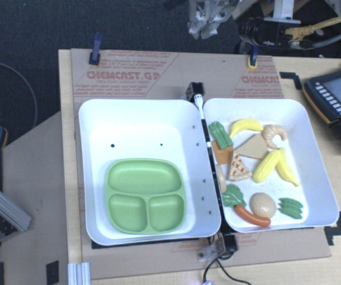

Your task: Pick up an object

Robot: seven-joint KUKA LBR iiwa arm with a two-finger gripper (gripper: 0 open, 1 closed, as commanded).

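Observation:
My gripper (204,29) hangs high at the back of the scene, beyond the bench's far edge and well away from both bins, with nothing visibly in it. The right bin (312,159) holds several toy foods: a yellow banana (245,125), a green cucumber (220,134), a shrimp (274,135), a tan bread slice (252,148), a corn cob (265,165), a second banana (287,171), a pizza slice (238,168), a leafy green piece (233,195), a sausage (252,217), a brown egg-shaped piece (263,204) and a green pea pod (291,206).
The left bin (99,129) holds a green divided plate (146,195). A black hinge strip (204,136) runs between the bins. Clamps (95,49) stand at the board's back edge. A black and orange pendant (333,97) lies at the right.

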